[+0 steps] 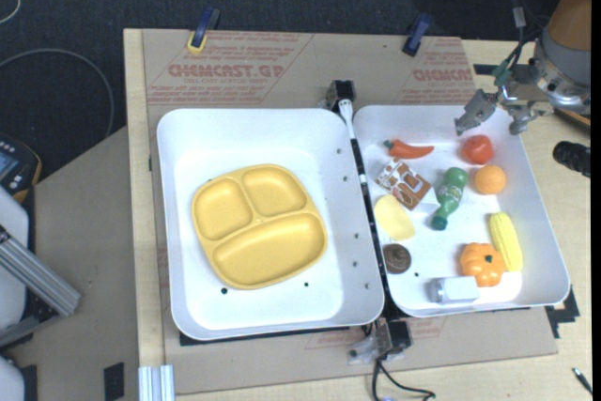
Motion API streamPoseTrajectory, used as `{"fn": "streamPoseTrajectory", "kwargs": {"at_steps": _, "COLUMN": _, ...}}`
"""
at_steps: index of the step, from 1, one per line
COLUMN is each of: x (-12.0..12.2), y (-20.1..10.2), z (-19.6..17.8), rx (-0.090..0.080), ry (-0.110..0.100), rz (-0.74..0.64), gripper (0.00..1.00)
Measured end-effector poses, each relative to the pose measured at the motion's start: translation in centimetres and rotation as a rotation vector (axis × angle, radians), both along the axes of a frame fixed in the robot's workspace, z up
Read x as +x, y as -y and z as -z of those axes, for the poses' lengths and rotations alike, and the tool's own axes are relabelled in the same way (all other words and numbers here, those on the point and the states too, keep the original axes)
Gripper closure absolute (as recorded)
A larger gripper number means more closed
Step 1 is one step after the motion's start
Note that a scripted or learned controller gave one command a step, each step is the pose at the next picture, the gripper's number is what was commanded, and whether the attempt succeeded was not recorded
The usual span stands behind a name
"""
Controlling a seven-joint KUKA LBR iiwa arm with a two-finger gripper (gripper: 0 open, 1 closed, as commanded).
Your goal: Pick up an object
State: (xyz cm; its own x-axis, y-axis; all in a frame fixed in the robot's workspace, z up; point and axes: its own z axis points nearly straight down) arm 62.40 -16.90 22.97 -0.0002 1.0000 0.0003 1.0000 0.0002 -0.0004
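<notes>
Right bin (540, 230): cluster of toy foods, none lifted. Red tomato (477, 148) near far right, just beside orange fruit (488, 179). Red chili pepper (409, 148) to left of tomato, apart from it. Brown-and-white snack packet (403, 183) below pepper, near bin's left wall. Green bottle (448, 196) lying tilted between packet and orange fruit. Pale yellow piece (394, 217) just beside packet, toward near side. Brown round cookie-like disc (397, 258) below that. Yellow corn cob (505, 240) along right side, touching or just beside small orange pumpkin (481, 263). Grey-white block (455, 290) at near edge, just beside pumpkin.

End effector (498, 111) over far right corner of right bin, above and just beyond tomato. Fingers spread, nothing between them. One grey finger (472, 114) pointing left toward far wall of bin. Nothing between end effector and tomato; orange fruit close on tomato's near side, crowding that side.

Left bin (178, 230): yellow three-compartment plate (259, 224) lying flat in middle, slightly rotated, compartments bare. Couple of small dark specks on bin floor near plate.

Bins side by side, touching along centre seam, black clip (342, 94) at far end of seam, another fitting with cables at near end. Both on cardboard sheet (282, 66) printed in red lettering, blue clamps (203, 30) at far edge, all on counter. Grey arm wrist with orange band at top right. Dark carpet beyond far edge.
</notes>
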Motion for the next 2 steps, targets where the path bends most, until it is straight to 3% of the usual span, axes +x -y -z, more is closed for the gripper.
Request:
{"fn": "streamPoseTrajectory", "kwargs": {"at_steps": 1, "x": 2.7, "y": 4.9, "z": 15.1, "rx": 0.017, "ry": -0.008, "rz": 0.001, "gripper": 0.0}}
{"fn": "streamPoseTrajectory", "kwargs": {"at_steps": 2, "x": 4.2, "y": 4.8, "z": 14.6, "rx": 0.016, "ry": -0.015, "rz": -0.002, "gripper": 0.0}}
